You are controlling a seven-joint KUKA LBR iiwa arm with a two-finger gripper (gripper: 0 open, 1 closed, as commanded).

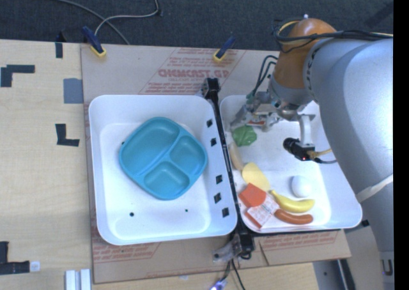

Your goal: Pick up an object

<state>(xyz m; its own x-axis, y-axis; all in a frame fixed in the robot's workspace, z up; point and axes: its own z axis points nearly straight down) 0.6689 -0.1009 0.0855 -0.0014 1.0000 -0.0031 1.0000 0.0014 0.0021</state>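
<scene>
My gripper [248,118] hangs low over the back left part of the right bin [332,209], under the orange wrist band. Just below its tip lies a green leafy toy [243,135], very close to it; whether they touch is unclear. Further toward the front of this bin are a pale yellow piece [254,174], an orange-red block [253,195], a banana [295,204], a white egg [300,186], a sausage [294,218] and a red and white packet [261,214].
The left bin [108,218] holds a blue divided plate [163,158]. A black clip-studded wall [219,154] separates the two bins. The grey arm covers the right bin's right side. Cables and a black connector [298,149] hang near the wrist.
</scene>
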